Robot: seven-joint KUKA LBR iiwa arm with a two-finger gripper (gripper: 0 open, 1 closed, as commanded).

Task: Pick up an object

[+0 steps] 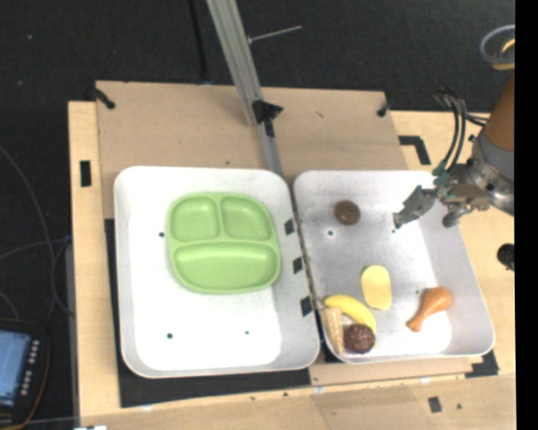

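Observation:
The right bin holds several small food toys. A brown round piece lies near its back, a pale yellow slice in the middle, and an orange drumstick to the front right. A yellow banana and a dark brown ball sit at the front left corner. My gripper hangs over the bin's back right part, right of the brown round piece and apart from it. It is open, with nothing between its fingers.
The left bin carries a green divided plate. A slanted metal post rises behind the two bins. Cables trail at the arm's wrist on the right.

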